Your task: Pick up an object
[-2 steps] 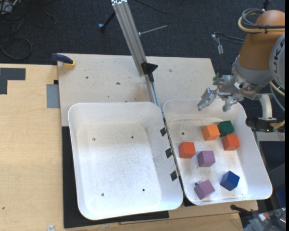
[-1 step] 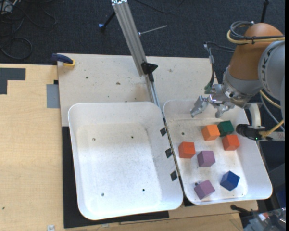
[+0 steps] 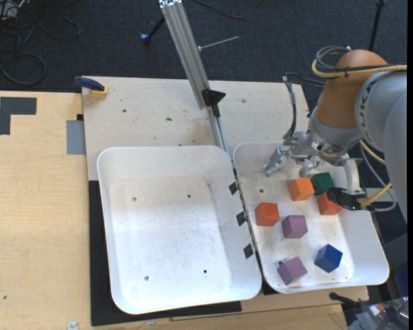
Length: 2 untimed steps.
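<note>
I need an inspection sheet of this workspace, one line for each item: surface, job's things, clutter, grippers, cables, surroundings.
Surface: bench bearing left bin and right bin, side by side.
Job's things: in the right bin, orange block, green block, two red blocks, two purple blocks, blue block.
Clutter: nothing seen.
Grippers: gripper over the right bin's far end, holding nothing.
Cables: cables at the wrist; more on the floor.
Surroundings: slanted metal rail; dark floor.

No readable text

No letters, numbers or brand marks can be made out; a small black-and-white checker tag (image 3: 170, 1) tops the slanted aluminium rail (image 3: 191, 53), but carries no legible characters.
</note>
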Each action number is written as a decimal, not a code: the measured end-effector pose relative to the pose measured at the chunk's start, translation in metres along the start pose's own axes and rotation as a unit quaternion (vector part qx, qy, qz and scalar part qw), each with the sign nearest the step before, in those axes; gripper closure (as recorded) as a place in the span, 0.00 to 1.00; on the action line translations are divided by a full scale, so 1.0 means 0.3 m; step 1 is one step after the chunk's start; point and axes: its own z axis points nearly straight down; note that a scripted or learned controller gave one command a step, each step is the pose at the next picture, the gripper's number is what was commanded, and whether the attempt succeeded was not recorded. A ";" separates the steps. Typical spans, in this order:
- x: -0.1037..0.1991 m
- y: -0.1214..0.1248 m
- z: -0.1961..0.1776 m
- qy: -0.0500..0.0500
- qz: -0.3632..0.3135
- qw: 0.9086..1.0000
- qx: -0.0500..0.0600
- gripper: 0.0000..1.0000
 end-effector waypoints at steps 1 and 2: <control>-0.004 0.003 -0.043 0.000 0.001 1.000 -0.002 1.00; -0.023 -0.022 -0.204 -0.001 0.002 1.000 -0.005 1.00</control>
